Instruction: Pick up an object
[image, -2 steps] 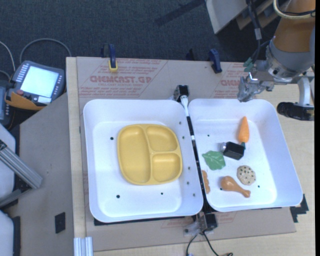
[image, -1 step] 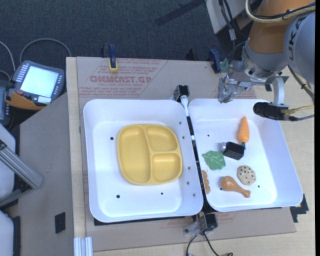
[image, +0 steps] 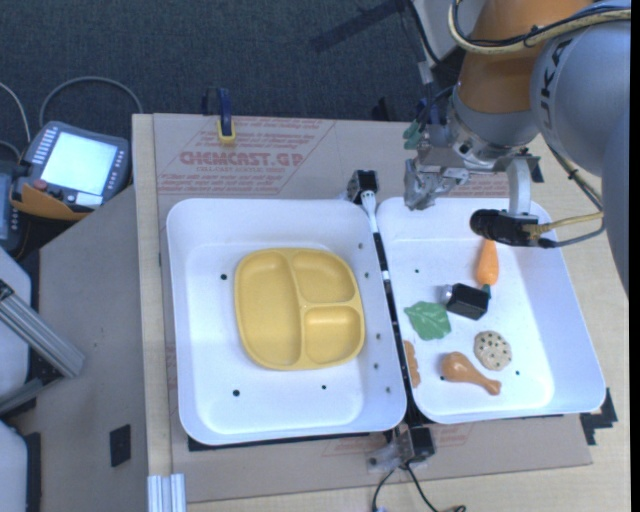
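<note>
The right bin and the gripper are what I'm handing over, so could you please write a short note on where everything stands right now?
Gripper: above the far left corner of the right bin, nothing visible between its fingers.
Right bin: carrot, black block, green leaf, cookie, drumstick, all lying loose.
Left bin: yellow divided plate.
Done: nothing picked yet.
Left: descend on one object, grasp and lift.

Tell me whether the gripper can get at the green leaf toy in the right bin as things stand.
Probably yes. The gripper hangs over the right bin's far left corner, and the green leaf toy lies flat and uncovered nearer the camera. The black block sits close beside it, apparently apart, which may crowd a finger.
</note>
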